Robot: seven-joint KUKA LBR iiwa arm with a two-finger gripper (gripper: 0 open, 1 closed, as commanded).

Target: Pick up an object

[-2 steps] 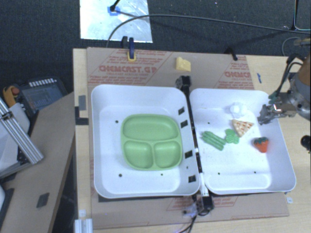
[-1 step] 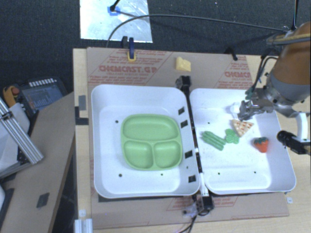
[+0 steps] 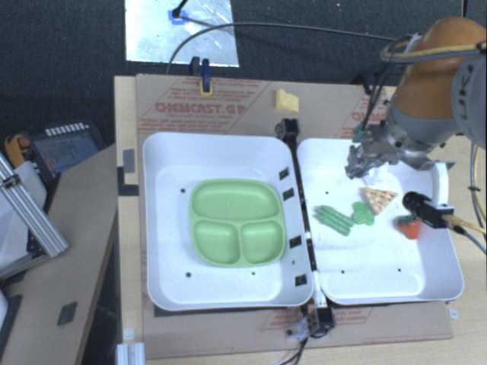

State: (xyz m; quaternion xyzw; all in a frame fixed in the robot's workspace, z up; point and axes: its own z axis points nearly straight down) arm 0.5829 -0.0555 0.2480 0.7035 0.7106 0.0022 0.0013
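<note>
In the right bin (image 3: 380,280), right of centre in your frame, you have three small pieces grouped near its middle. A green vegetable piece (image 3: 342,218) lies flat with its stalks slanting toward the left and its bushy end toward the right, and just upper right of it sits a tan triangular slice (image 3: 378,198), pointing down. Further right, near the bin's right wall, you can see a small red piece (image 3: 410,227), partly hidden by a black part.

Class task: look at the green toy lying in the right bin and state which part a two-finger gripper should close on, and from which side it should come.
Grip the green toy across its long narrow stalk, coming straight down from above. It lies flat on the right bin floor, and the stalk has bare floor either side.
</note>
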